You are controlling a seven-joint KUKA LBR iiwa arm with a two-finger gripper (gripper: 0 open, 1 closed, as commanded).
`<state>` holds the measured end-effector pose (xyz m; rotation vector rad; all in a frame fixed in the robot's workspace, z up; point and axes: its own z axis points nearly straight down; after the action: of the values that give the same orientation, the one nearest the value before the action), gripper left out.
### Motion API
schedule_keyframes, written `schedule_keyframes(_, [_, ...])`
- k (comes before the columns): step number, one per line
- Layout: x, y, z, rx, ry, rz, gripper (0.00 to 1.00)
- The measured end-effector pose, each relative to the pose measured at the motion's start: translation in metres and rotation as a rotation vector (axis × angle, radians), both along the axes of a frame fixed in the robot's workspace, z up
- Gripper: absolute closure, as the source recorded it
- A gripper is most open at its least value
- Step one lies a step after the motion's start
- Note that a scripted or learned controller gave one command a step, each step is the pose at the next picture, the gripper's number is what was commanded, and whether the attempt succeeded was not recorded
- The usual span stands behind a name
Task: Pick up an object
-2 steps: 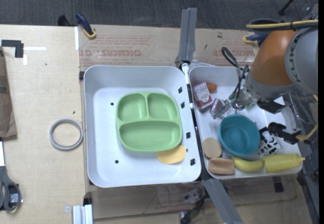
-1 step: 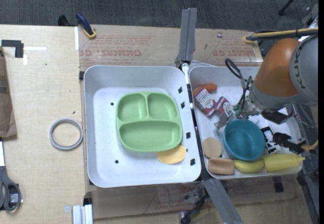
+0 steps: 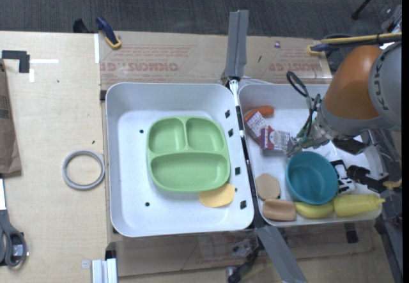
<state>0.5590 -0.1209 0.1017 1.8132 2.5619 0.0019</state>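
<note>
1 crumpled red-white packet [image 3: 267,133] (silvery end) in right bin [image 3: 281,93]; gripper [image 3: 305,141] beside it, grasp unclear.

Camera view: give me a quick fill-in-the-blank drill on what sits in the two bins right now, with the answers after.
1. The green divided plate lies in the ____ bin.
2. The blue bowl stands in the ____ bin.
3. The flat yellow piece touches the plate's ____ edge.
4. The tape ring lies on the bench, ____ both bins.

Missing words: left; right; near; outside
</note>
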Motion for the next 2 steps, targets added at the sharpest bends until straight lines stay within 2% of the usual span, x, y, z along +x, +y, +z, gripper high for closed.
schedule_keyframes(1, [-0.0159, 0.0326, 0.0898, 0.0, 0.003, -0.068, 1.0])
schedule_keyframes(2, [-0.016, 0.0326, 0.0896, 0.0, 0.003, -0.068, 0.0])
